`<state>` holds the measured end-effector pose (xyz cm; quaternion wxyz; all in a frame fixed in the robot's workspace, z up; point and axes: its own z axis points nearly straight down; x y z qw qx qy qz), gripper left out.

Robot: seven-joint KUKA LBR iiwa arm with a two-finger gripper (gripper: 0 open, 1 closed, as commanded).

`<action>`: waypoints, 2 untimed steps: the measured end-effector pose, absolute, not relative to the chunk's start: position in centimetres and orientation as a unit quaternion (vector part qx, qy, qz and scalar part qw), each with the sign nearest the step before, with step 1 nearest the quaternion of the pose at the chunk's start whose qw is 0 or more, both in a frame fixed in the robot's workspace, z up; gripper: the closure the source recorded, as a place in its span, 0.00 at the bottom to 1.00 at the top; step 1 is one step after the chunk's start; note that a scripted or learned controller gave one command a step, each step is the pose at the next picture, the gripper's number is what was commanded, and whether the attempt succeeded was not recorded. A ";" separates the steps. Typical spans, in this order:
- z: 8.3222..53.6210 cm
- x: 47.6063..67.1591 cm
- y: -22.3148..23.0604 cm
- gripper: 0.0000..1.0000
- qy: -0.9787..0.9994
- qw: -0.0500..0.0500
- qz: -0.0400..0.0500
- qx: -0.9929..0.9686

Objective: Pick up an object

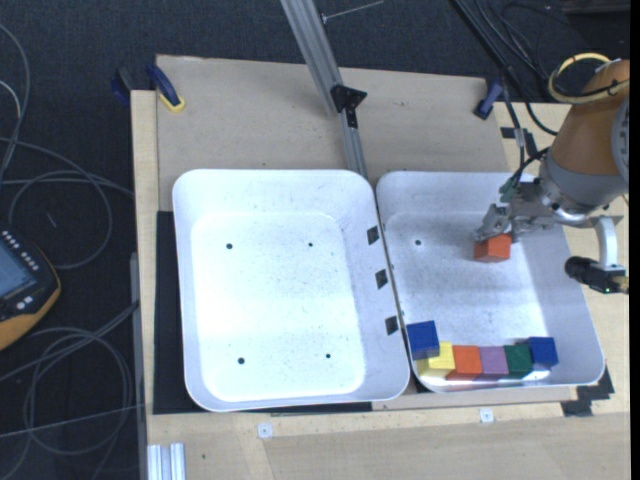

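The claw (497,230) is over the right bin (570,308), with an orange block (492,249) right under its tips. The block looks pinched between the fingers, so the grab seems made. I think lifting it is what's left. 6 more blocks (480,356) sit by the front wall. No words can be read.

The two bins (200,193) look of smooth white plastic with fine dark speckles, the table (260,108) of matt pale wood, the pole (310,28) of brushed metal.
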<state>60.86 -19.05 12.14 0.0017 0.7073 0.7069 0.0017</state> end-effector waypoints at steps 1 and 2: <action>9.9 57.8 -19.6 1.00 0.707 -0.002 -0.001 0.708; 11.8 64.2 -13.8 1.00 0.710 0.002 0.003 0.704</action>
